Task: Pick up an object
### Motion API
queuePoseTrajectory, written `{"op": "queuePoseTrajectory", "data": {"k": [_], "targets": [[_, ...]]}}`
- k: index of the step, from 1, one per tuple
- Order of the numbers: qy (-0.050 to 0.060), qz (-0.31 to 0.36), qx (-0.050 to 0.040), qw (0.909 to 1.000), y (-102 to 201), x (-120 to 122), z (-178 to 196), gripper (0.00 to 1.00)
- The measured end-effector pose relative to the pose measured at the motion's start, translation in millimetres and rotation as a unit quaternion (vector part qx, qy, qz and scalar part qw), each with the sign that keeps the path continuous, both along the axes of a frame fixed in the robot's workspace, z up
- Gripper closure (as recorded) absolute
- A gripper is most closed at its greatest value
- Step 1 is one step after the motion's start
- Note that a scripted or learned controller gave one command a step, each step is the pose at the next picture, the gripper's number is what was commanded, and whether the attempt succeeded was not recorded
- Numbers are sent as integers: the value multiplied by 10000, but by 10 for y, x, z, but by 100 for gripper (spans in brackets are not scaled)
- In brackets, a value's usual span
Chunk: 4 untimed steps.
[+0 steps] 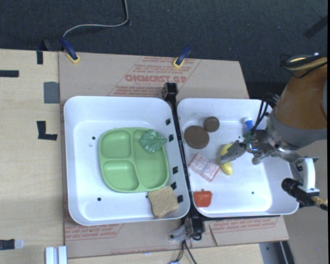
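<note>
In the right bin [264, 202] lies a yellow banana-shaped object [226, 168] near the middle. My gripper [229, 154] reaches in from the right and sits right over this yellow object, covering its middle. Whether it holds the object cannot be made out. To the left of the gripper are two brown discs, a larger one [196, 137] and a smaller one [211, 124]. A clear packet with red print [204, 166] lies just left of the yellow object. A red pepper-like toy [202, 198] rests at the bin's front left. A small blue and white item [247, 124] sits behind the wrist.
The left bin [80, 164] holds a green divided plate [133, 159] with a pale green leaf-like piece [152, 141] on it. A tan bread slice [164, 202] sits at that bin's front right corner. A black divider [177, 142] runs between the bins.
</note>
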<state>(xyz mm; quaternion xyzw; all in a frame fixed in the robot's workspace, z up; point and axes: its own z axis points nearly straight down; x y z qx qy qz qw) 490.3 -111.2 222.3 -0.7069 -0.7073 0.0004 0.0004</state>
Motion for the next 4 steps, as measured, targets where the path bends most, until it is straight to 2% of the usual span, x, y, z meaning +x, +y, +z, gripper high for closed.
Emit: {"op": "queuePoseTrajectory", "data": {"k": [1,2,3,4], "targets": [[16,-1,6,10000,-12,438,-1084,0],[-11,12,26,10000,-53,600,-1335,0],[-85,4,-7,10000,-71,634,-1210,100],[-2,12,3,10000,816,398,-380,100]]}}
